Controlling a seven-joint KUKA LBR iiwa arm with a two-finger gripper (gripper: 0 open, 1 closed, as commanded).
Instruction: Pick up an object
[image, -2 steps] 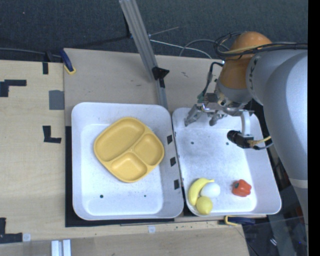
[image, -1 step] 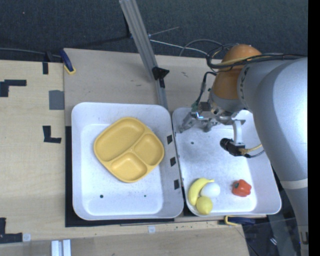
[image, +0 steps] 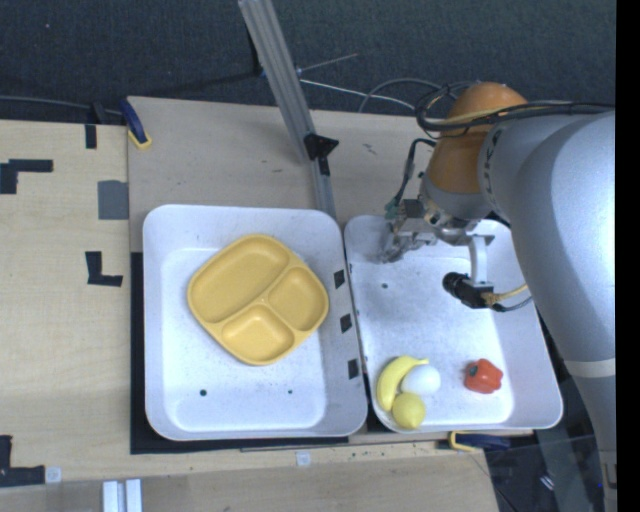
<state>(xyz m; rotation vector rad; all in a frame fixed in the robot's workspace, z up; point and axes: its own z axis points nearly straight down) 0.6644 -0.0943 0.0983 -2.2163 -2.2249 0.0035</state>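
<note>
My gripper hangs over the far left corner of the right bin, its fingers pointing down, with nothing visible between them. At the near edge of that bin lie a yellow banana, a white egg-shaped object and a yellow lemon, bunched together. A small red pepper-like object lies to their right. All of these are well nearer the camera than the gripper.
The left bin holds a yellow divided plate. A slanted metal pole crosses the bench behind the bins. The large grey arm covers the right side of the right bin.
</note>
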